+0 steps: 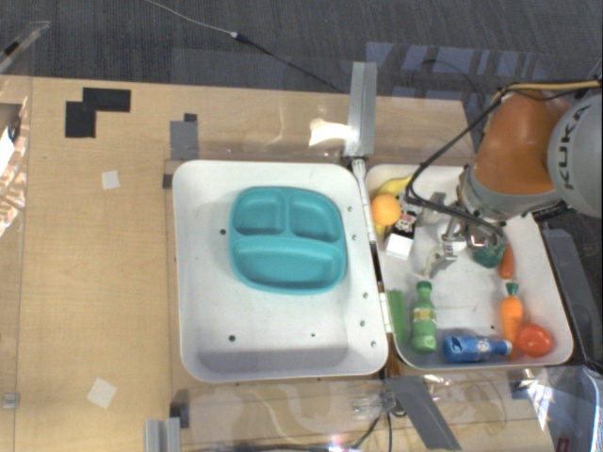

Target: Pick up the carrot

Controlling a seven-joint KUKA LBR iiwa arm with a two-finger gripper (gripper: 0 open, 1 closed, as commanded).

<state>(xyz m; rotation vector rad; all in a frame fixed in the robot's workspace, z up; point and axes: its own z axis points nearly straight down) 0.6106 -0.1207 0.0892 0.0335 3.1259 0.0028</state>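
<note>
A teal divided tray (286,239) lies in the left bin (203,252).

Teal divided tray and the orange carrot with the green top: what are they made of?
Teal divided tray: looks like moulded plastic, uniform colour, smooth soft-sheen surface, rounded compartment ridges. Orange carrot with green top: probably toy plastic, flat saturated colour; too small to be sure.

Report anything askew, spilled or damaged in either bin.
Nothing spilled or broken. The green bottle and blue bottle lie on their sides in the right bin, near the carrot.
</note>
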